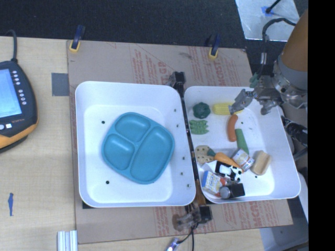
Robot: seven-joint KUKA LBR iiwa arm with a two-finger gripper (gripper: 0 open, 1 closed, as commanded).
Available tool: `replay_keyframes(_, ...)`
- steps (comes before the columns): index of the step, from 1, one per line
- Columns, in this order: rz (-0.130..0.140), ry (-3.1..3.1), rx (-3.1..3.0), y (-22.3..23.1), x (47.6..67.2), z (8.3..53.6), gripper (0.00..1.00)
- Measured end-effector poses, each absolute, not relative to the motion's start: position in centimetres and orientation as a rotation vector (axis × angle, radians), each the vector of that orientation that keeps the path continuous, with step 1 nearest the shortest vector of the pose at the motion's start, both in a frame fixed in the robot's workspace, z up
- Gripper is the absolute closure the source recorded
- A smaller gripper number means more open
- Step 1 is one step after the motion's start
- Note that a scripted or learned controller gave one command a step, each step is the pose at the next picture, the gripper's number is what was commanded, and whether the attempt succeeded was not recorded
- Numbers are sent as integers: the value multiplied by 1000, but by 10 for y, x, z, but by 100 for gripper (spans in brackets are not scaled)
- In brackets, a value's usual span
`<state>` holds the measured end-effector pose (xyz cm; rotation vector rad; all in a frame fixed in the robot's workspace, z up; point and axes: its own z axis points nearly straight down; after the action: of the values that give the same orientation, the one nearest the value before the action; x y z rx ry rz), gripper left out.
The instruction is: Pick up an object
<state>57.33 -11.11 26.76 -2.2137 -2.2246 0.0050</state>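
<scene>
At the far left edge of the table [36, 166] lies a black-and-orange pendant [13, 103]. The left bin [86, 140] holds a blue divided plate [137, 147], with bare white floor all round it. The right bin [282, 156] is crowded at its lower left: a green lump [201, 110], yellow piece [222, 109], orange sausage [232, 127], green stick [241, 140], tan block [261, 162]; its right half is open. No writing is legible. The pincer [255, 101] hovers open at the upper right, gripping nothing.
</scene>
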Motion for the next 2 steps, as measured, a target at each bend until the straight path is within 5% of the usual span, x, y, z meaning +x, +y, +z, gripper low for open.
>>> replay_keyframes(1,8,-2224,-2214,-136,618,91,0)
replay_keyframes(2,7,-2221,-2215,-183,599,92,0)
